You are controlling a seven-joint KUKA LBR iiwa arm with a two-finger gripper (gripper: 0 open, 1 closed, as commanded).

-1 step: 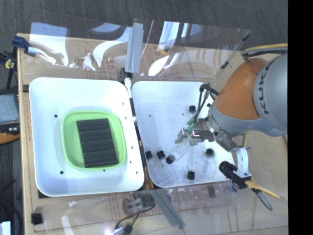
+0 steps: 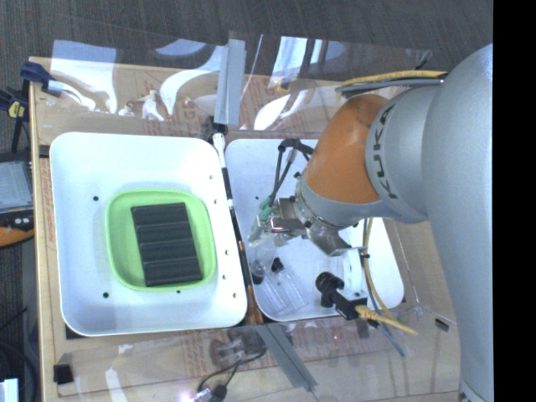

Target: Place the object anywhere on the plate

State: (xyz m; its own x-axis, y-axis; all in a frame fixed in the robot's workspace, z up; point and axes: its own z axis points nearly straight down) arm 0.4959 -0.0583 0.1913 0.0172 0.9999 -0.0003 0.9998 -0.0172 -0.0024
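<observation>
The plate (image 2: 161,239) lies in the left bin (image 2: 75,224), a block (image 2: 167,243) on it; the arm (image 2: 394,157) reaches over the right bin (image 2: 251,162).

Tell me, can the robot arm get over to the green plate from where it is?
Probably yes. The green plate lies open in the left bin, with only a dark ridged block on it. The arm hangs over the right bin, and only the low bin walls lie between.

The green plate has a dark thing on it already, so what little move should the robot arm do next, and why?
Probably lift a little, straight up. The pincer sits low in the right bin, while the green plate, with the dark ridged block lying on it, is in the left bin. The raised rims between the bins would block a sideways move. Whether the pincer holds anything is unclear.
</observation>
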